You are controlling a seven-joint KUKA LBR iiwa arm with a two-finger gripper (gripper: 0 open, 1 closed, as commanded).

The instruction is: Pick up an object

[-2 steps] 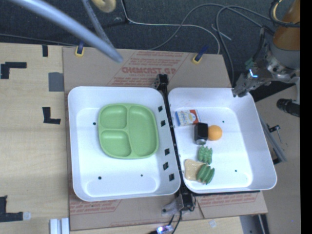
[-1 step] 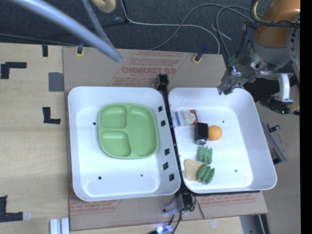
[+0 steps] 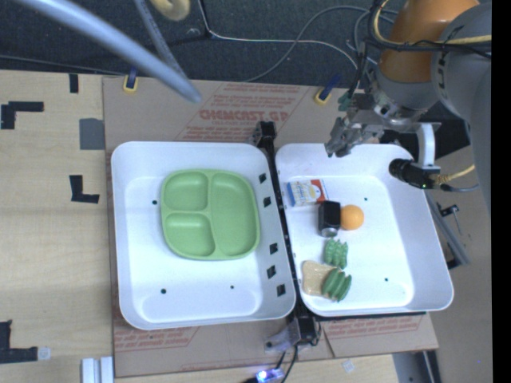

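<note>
The right bin (image 3: pixel 399 238) holds several small things: a white, blue and red packet (image 3: pixel 306 191), a black block (image 3: pixel 328 218) touching an orange ball (image 3: pixel 351 217), a green ridged piece (image 3: pixel 336 253), and a tan slice (image 3: pixel 315 277) beside a green pod (image 3: pixel 338 285). My gripper (image 3: pixel 343 144) hangs over the bin's far edge, up and right of the packet, apart from every object. Nothing shows between its fingers.
The left bin (image 3: pixel 136 270) carries a green divided plate (image 3: pixel 211 213). A black clip strip (image 3: pixel 275 214) runs along the seam between the bins. Cables (image 3: pixel 319 30) trail behind the bench, and a grey pole (image 3: pixel 104 38) crosses the top left.
</note>
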